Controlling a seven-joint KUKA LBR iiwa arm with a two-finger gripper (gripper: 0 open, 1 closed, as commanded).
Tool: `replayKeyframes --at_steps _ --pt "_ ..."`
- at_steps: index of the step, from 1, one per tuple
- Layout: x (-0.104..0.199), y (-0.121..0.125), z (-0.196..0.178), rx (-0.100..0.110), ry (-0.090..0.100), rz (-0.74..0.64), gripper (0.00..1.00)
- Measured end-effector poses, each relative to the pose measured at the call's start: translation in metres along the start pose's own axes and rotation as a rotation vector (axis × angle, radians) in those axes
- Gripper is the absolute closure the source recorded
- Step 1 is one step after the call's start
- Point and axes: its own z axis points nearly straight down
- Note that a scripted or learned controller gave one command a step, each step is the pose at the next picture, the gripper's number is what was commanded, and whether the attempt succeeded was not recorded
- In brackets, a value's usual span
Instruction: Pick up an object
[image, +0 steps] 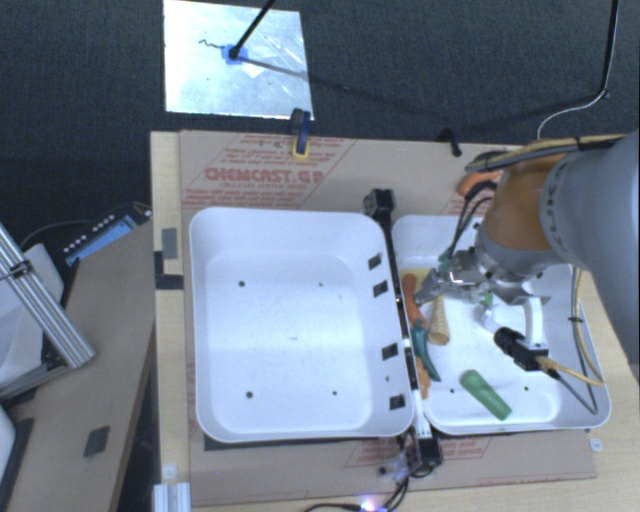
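Tan cone (439, 319) just below pincer (447, 285), apart, in right bin (560, 405).

Both bins (290, 225) white; green object (485, 393); tan cone (439, 318); arm (570, 215) grey, orange band (515, 205)

From my station, the one thing I can read is red lettering on the tan cardboard sheet (330, 165) lying on the surface under the two bins: its top line spells "CHEMCAST GP" (the last letters are soft, so I take them as likely rather than certain). Smaller red lines run above and beside that word, and more red print shows along the sheet's near edge, but all of it is too fine to make out.
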Motion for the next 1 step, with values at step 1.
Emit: replayKeyframes --at_steps 1 --pt "-0.0007 0.0034 -0.0112 -0.006 -0.001 -0.002 1.0"
